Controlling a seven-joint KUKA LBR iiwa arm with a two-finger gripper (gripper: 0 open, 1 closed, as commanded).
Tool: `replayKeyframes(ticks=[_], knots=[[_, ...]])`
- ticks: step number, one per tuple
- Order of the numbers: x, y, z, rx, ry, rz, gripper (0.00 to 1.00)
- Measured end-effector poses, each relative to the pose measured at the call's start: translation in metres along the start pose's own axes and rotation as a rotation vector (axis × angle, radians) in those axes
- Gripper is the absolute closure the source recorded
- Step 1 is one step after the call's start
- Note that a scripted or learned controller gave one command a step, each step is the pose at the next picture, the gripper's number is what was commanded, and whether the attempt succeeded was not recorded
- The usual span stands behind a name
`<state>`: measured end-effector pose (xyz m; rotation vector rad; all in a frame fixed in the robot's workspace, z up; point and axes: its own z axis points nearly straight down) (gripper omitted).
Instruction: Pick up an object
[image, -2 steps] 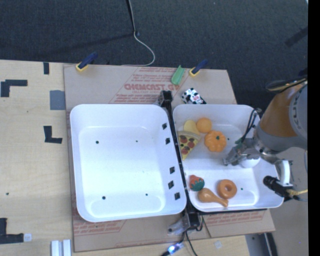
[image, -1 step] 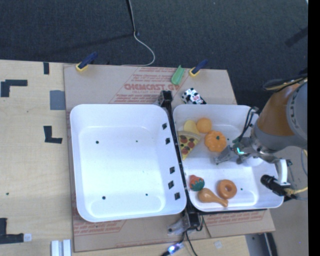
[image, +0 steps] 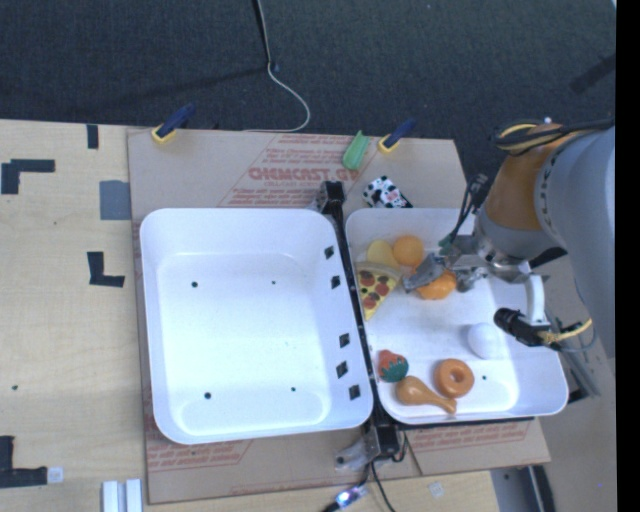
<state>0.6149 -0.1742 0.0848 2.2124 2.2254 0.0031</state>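
Seen from above at a slant, two shallow white bins sit side by side on a cardboard sheet over a wooden bench. The left bin (image: 240, 320) holds nothing but a few dark dots on its floor. The right bin (image: 530, 385) holds toy food: a pizza slice (image: 374, 290) against its left wall, a yellow piece (image: 380, 251) with an orange ball (image: 407, 249) touching it near the far wall, a white egg-like ball (image: 483, 340) toward the right, and along the near edge a strawberry (image: 391, 365), a tan drumstick (image: 424, 393) and a glazed doughnut (image: 455, 377). The grey arm with its orange band (image: 520, 190) reaches in from the right. Its gripper (image: 438, 276) is low in the right bin, directly at a small orange fruit (image: 436, 289); whether the jaws are closed on it cannot be told. A black-and-white patterned toy (image: 384, 193) lies on the cardboard just beyond the right bin.
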Motion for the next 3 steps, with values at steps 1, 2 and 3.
replayKeyframes(ticks=[1, 2, 3], knots=[[-0.001, -0.003, -0.010, 0.004, 0.001, 0.003, 1.00], [0.034, 0.031, -0.002, 0.010, -0.004, 0.012, 1.00], [0.115, 0.051, -0.141, -0.010, 0.002, -0.004, 1.00]])
